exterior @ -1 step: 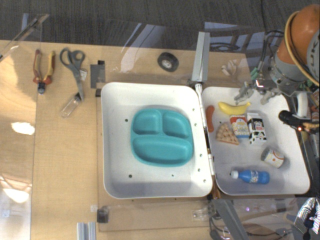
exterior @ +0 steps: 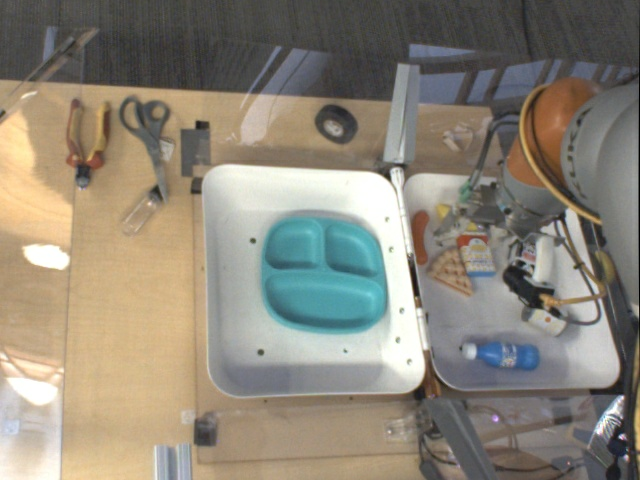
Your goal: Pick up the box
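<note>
In the right bin (exterior: 600,368), the fingers (exterior: 478,218) hover over the box (exterior: 477,255); their state is unclear.

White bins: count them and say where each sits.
2. The left bin sits mid-bench and holds a teal divided tray. The right bin adjoins it, holding a blue bottle, a small box and other items; the arm covers part of it.
</note>
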Controlling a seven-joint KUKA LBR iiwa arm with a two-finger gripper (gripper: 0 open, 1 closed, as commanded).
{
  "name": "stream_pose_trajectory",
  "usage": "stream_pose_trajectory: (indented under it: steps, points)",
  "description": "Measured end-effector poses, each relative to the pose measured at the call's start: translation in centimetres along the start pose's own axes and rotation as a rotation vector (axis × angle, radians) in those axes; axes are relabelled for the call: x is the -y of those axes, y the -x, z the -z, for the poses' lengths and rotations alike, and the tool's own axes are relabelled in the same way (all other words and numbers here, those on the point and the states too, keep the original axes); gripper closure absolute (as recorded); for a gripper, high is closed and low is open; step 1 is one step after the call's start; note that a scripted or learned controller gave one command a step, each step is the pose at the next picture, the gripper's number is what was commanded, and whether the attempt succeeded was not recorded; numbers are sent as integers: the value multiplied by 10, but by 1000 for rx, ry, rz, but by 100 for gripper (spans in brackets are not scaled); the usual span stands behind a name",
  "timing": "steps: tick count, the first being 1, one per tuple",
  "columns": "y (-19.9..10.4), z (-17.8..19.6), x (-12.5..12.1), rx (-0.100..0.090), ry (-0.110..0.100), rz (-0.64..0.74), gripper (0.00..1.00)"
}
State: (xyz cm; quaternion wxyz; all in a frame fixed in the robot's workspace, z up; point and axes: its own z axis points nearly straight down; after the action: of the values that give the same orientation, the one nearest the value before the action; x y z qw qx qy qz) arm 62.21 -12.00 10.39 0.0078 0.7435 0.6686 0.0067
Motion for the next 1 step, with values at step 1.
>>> stream_pose_trajectory:
  steps: [1]
  points:
    - [0, 12, -3, 3, 7, 3, 100]
